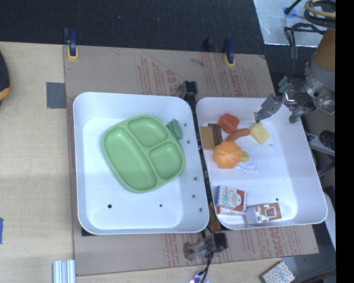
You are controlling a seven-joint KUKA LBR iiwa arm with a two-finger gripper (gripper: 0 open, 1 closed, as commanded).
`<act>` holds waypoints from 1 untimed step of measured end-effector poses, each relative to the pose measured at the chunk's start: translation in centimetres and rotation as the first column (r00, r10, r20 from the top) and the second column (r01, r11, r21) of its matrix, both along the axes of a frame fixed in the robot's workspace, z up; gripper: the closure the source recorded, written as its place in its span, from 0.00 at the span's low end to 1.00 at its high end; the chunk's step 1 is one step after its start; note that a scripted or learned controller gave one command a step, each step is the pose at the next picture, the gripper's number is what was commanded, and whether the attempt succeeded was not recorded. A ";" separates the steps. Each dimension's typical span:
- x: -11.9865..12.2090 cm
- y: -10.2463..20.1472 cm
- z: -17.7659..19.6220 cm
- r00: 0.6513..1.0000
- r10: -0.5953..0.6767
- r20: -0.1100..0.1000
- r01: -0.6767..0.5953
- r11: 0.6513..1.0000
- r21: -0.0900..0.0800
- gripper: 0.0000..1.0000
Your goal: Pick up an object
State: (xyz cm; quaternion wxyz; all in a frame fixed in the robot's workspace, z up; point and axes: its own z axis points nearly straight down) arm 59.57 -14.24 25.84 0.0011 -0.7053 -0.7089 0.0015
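Two white bins side by side: left bin (82,211) with a green divided plate (144,152) and a small green scrap (175,128) at its right rim. Right bin (310,181) with the loose objects. At the bin's top right corner, the gripper (280,114), fingers spread apart, nothing between them. Just beside the left fingertip, a yellow block (260,134). Nearby, an orange fruit (226,155) and red piece (228,122). Along the near edge, two small cartons (230,199).
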 end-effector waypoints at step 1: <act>-0.4 5.4 -11.4 1.000 0.005 -0.012 -0.005 1.000 0.004 0.00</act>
